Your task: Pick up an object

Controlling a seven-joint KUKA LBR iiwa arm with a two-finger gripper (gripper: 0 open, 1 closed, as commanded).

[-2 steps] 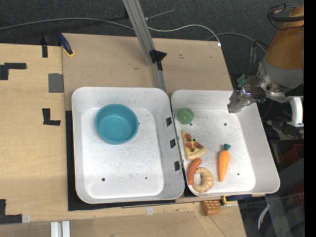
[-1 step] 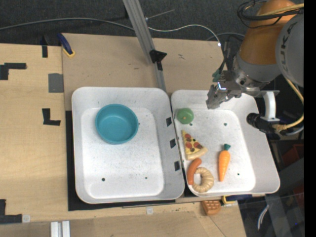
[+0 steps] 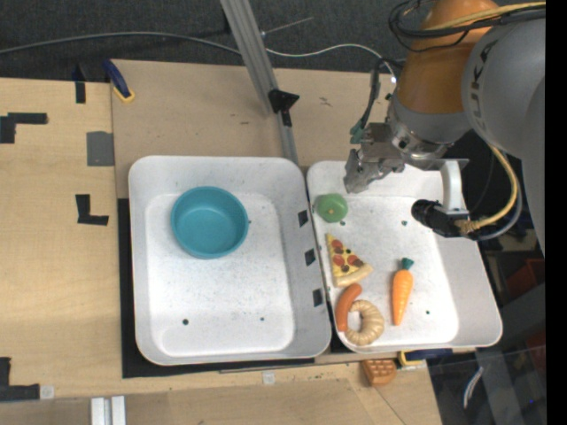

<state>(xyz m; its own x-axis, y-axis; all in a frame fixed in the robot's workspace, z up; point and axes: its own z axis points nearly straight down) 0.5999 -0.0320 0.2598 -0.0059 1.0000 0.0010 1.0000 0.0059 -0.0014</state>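
In the camera view, the tool [image 3: 359, 177] hung over the far left corner of the right bin [image 3: 443, 326], just above and to the 1 o'clock side of a small green round piece [image 3: 332, 207]. Whether the tool was apart or together could not be told, since its tip showed only as a dark grey mass seen from above; nothing appeared clamped in it. The green piece looked the likeliest thing to be picked, lying close to the bin's left wall. To do the step well, the tool would probably need to shift slightly toward 7 o'clock to centre over the piece, then descend straight, keeping clear of the raised rim beside it.

Elsewhere in the right bin lay a pizza slice [image 3: 345, 259] toy, flat and wedge-shaped, at about 6 o'clock from the green piece. Below it sat a curved orange sausage [image 3: 346, 304] touching a pale ring-shaped doughnut [image 3: 364, 321]. A tapered carrot [image 3: 401, 295] with a teal top lay at 3 o'clock from them, apart. All looked like smooth moulded plastic.

The left bin [image 3: 221, 326], speckled white and shallow, held a teal bowl [image 3: 209, 222], round and matte, toward its 10 o'clock corner. The counter [image 3: 53, 282] was pale wood.
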